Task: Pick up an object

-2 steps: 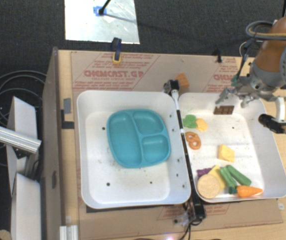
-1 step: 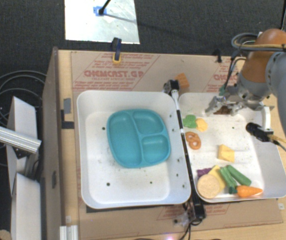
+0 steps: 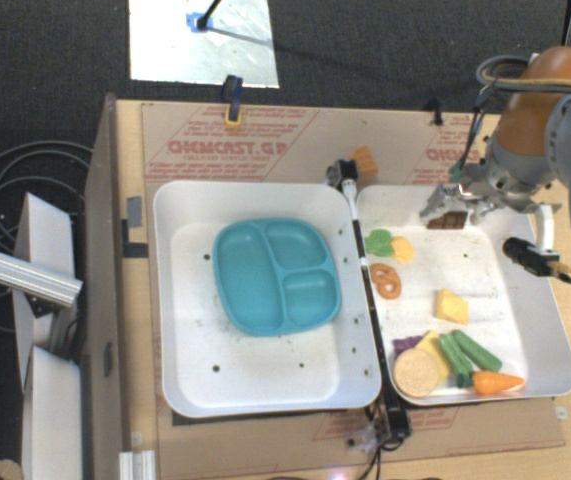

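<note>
My gripper point(image 3: 454, 211) hangs over the far edge of the right bin point(image 3: 540, 313), at the end of the grey arm with the orange band point(image 3: 563, 68). A small dark brown piece point(image 3: 448, 221) sits right under it, against the bin's back wall. In front of it lie toy foods: a green leafy piece point(image 3: 379, 243), a small yellow piece point(image 3: 403, 251), an orange pretzel point(image 3: 386, 282), a yellow cheese wedge point(image 3: 453, 307), a purple piece point(image 3: 406, 345), a round tan cracker point(image 3: 417, 373), green beans point(image 3: 468, 352) and an orange carrot point(image 3: 498, 381).
The left bin point(image 3: 190, 368) holds a teal divided plate point(image 3: 275, 276). A ridge with a black clip point(image 3: 344, 175) separates the bins. An orange block point(image 3: 365, 160) lies on the cardboard behind them. A black cable part point(image 3: 527, 256) hangs over the right bin's right side.
</note>
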`<state>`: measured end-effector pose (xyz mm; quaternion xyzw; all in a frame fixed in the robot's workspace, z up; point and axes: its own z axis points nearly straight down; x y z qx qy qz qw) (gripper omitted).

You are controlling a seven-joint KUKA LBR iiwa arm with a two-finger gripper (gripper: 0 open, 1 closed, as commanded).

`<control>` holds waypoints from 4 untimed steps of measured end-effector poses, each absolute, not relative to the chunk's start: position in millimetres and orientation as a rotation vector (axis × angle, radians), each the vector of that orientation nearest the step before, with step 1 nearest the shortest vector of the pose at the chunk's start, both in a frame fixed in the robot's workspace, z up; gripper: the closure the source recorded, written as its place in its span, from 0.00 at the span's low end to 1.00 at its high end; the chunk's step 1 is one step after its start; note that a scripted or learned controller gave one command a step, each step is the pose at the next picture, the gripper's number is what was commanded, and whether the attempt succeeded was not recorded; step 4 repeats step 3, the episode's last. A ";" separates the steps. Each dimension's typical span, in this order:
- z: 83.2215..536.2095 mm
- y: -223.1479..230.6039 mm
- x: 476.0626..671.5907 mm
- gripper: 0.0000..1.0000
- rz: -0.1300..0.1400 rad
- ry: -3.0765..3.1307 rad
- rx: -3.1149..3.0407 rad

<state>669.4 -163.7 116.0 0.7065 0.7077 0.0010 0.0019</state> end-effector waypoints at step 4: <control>91.1 -164.0 668.2 0.00 -0.001 2.227 2.217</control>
